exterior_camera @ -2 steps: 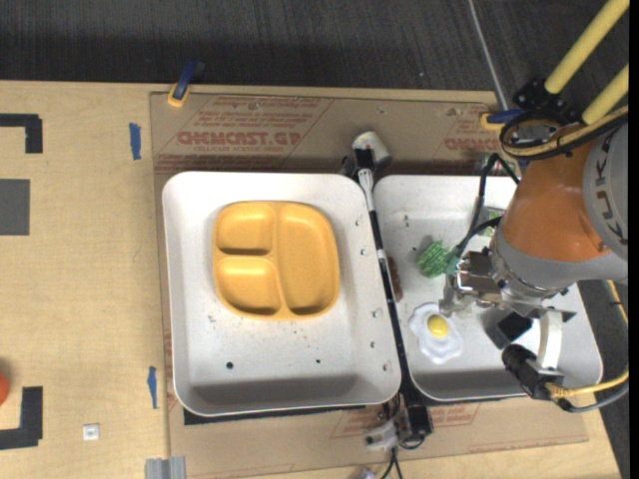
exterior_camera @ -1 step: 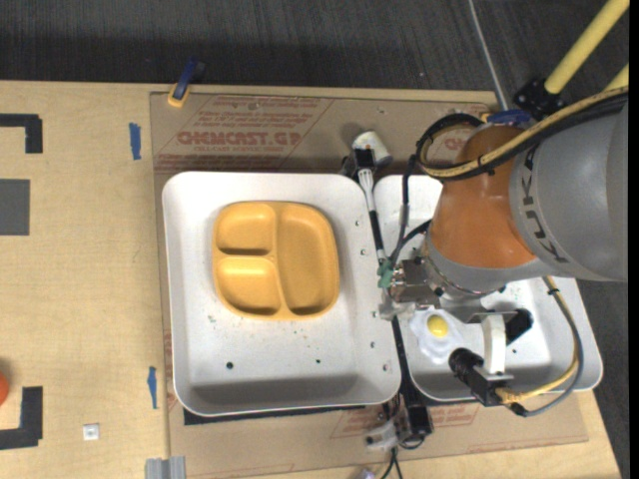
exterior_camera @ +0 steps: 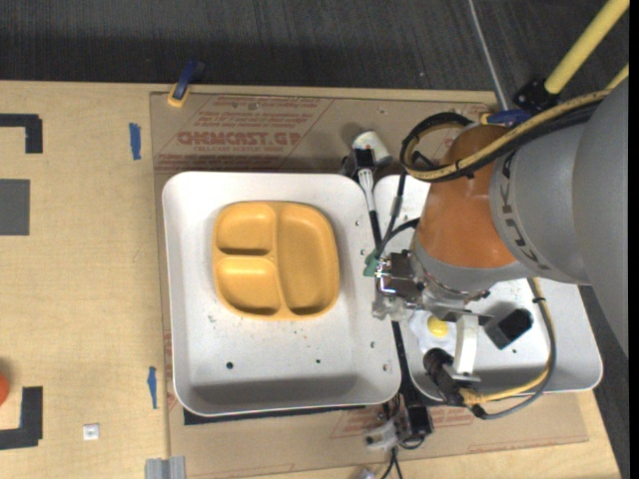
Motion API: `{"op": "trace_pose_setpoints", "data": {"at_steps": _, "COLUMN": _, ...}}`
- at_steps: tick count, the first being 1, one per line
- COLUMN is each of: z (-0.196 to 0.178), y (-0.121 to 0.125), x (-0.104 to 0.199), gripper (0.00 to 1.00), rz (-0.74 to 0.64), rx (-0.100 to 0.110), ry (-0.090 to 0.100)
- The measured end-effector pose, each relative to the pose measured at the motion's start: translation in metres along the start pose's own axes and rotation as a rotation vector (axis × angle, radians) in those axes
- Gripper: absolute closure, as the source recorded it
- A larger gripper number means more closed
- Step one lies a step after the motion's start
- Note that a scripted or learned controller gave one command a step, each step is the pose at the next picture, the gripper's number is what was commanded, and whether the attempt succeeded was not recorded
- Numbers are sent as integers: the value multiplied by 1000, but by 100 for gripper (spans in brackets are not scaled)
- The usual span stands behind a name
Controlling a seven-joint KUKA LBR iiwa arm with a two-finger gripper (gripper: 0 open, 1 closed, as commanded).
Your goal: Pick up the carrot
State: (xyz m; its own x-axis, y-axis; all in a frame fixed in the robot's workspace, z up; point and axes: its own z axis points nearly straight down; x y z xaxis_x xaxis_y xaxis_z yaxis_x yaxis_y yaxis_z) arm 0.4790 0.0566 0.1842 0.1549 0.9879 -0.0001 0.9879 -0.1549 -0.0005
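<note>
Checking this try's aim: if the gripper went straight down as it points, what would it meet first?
Probably the small yellow thing under the gripper in the right bin, else the bin's white floor; the arm covers much of that spot, so depth is unclear.

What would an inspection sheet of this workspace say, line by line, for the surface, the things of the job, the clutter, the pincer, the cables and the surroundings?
surface: left bin and right bin, both white, side by side on a brown board.
job's things: nothing seen; the arm hides much of the right bin.
clutter: yellow divided plate in the left bin; small yellow thing under the pincer, kind unclear.
pincer: pincer over the right bin, near its left edge.
cables: black cable runs along the gap between the bins.
surroundings: blue tape marks and black tape marks on the bench; dark floor behind.
</note>
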Motion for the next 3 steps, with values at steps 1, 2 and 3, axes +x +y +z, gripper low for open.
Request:
{"op": "trace_pose_setpoints", "data": {"at_steps": 1, "z": -19, "y": -4, "x": 27, "gripper": 100, "rz": 272, "rx": 0, "ry": 0}}
{"op": "trace_pose_setpoints", "data": {"at_steps": 2, "z": -109, "y": 10, "x": 22, "gripper": 100, "rz": 472, "rx": 1, "ry": 0}}
{"op": "trace_pose_setpoints", "data": {"at_steps": 3, "z": 32, "y": -8, "x": 48, "gripper": 100, "rz": 628, "rx": 4, "ry": -1}}
